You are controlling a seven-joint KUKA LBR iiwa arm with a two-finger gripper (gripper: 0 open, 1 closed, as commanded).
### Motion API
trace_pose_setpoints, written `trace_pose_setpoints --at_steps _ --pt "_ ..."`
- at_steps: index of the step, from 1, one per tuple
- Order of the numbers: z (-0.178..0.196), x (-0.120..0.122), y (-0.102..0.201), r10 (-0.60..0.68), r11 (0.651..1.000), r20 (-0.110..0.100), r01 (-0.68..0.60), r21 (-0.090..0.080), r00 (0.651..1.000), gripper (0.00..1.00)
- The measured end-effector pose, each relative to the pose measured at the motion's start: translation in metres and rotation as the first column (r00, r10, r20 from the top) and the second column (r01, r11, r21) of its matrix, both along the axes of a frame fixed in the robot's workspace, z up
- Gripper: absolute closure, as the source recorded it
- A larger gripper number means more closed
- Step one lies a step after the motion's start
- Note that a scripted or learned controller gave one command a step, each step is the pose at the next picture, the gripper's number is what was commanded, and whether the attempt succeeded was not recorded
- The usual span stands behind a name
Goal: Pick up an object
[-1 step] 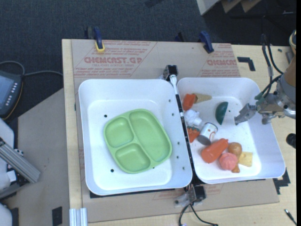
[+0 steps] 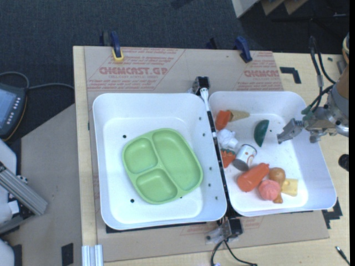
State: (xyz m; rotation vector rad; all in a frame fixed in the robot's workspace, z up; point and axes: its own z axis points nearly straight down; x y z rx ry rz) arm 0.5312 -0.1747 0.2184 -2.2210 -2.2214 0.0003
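The hand (image 2: 299, 129) hangs at the right of the frame over the right bin (image 2: 310, 108), fingers spread wide with nothing between them. The pickable things lie left and below it: a dark green piece (image 2: 261, 131) nearest, then an orange carrot-like toy (image 2: 253, 177), a pink toy (image 2: 269, 190) and a yellow block (image 2: 289, 187), packed close at lower centre. A descent into that cluster could nudge neighbours or close on two at once. The left bin (image 2: 105, 148) carries a green divided tray (image 2: 161, 164) on the counter (image 2: 83, 82).
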Motion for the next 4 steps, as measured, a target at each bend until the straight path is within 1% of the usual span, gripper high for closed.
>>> trace_pose_setpoints --at_steps 1,2,3,4 --pt "-0.061 0.005 0.005 0.000 1.000 -0.007 0.000 0.003 1.000 0.00" --pt "-0.124 0.002 0.010 0.000 1.000 -0.007 0.000 0.003 1.000 0.00" --pt "-0.135 0.002 0.011 0.000 1.000 -0.003 0.000 0.001 1.000 0.00" --pt "-0.123 0.002 0.010 -0.001 1.000 0.000 0.001 0.000 1.000 1.00"
